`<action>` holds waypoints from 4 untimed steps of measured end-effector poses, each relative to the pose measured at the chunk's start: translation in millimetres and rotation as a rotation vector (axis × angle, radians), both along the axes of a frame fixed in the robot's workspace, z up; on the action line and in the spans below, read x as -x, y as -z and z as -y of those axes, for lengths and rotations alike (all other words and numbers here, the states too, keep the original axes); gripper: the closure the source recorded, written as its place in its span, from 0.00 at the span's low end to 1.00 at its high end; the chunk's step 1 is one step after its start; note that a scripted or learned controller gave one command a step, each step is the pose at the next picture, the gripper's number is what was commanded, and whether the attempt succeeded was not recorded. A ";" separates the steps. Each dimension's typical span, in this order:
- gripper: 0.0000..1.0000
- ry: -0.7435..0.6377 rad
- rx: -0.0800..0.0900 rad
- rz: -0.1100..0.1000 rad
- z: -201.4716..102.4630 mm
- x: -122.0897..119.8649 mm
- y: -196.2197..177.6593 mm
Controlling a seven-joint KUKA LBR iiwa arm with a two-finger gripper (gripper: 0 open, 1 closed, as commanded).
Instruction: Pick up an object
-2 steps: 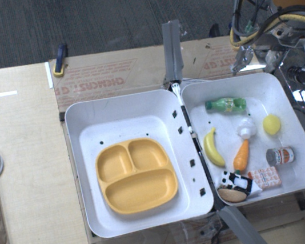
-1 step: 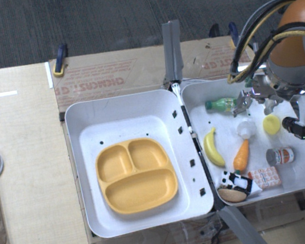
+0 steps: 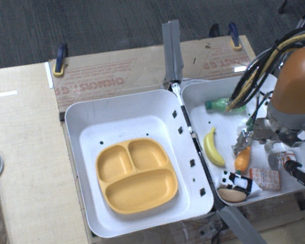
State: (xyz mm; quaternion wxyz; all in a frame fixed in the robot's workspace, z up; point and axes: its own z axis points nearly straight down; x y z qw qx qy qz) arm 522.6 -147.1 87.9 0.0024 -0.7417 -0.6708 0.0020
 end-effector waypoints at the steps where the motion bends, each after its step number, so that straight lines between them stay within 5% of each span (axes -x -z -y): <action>1: 1.00 0.003 0.000 -0.006 1.3 0.3 -4.8; 2: 1.00 -0.063 0.003 0.005 1.7 -7.8 -147.3; 3: 1.00 -0.216 0.001 0.004 29.0 -15.1 -124.2; 4: 0.00 -0.216 0.001 0.004 28.9 -15.1 -124.3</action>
